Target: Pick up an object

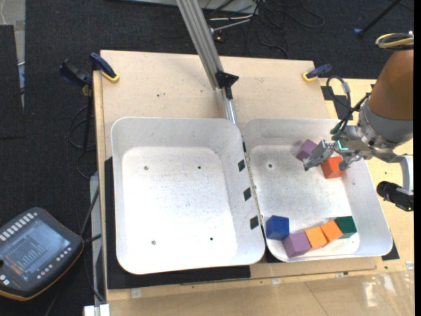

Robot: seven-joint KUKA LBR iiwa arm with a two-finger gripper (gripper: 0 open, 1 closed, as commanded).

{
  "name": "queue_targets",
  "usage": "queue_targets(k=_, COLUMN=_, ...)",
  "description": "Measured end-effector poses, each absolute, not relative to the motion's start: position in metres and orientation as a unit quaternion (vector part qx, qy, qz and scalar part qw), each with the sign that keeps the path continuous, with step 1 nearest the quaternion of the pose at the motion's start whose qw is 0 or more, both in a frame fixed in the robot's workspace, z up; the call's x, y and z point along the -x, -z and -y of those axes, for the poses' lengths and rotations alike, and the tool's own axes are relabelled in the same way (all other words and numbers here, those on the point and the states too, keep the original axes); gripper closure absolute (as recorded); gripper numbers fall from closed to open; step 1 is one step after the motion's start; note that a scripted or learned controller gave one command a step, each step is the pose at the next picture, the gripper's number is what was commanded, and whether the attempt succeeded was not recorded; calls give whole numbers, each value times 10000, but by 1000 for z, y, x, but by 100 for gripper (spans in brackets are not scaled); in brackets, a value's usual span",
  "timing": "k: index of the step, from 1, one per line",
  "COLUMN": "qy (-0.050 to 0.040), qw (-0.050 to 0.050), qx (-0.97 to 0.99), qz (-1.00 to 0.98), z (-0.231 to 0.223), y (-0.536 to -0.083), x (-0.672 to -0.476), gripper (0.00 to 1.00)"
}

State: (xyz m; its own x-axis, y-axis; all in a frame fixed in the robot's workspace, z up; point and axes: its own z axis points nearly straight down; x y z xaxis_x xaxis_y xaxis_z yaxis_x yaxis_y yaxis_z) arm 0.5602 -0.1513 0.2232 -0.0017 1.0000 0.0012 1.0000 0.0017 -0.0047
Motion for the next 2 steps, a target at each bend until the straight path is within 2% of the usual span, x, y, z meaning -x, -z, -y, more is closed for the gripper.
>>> queue_targets(k=1, qy=-4, qw=6, qx=7070, qz=7072, z=152, y=-225, x=-561, gripper=0)
queue_targets(k=2, qy=-15, qw=22, qx=7066, qz=7076, z=141, y=-171, x=-563, gripper=0)
